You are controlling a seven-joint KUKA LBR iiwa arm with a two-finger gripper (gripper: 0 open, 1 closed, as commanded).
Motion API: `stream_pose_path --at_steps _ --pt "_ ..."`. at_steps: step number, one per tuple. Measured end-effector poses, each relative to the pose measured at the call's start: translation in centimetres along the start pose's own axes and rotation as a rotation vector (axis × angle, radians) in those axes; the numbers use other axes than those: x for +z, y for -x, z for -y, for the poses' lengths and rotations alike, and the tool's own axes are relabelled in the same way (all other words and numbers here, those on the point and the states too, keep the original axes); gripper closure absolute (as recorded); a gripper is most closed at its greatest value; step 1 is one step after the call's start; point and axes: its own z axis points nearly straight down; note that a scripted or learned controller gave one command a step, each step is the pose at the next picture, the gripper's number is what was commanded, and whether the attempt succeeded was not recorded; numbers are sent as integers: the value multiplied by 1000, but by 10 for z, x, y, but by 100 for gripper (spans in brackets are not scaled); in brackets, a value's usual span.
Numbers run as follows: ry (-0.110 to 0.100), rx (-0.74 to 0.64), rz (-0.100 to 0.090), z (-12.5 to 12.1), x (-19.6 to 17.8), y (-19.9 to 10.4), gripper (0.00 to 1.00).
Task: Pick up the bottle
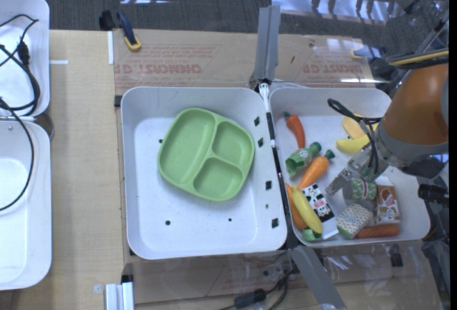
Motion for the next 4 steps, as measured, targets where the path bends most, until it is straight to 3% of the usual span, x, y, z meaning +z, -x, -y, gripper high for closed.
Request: stream_pose_path --at_steps 1,2,3,4 --pt "2 4 2 0 -9 1 100" --pt "2 3 2 0 -9 1 0" --pt "1 -313 3 -5 -1 -18 0" --pt "2 -327 3 -14 -1 46 0"
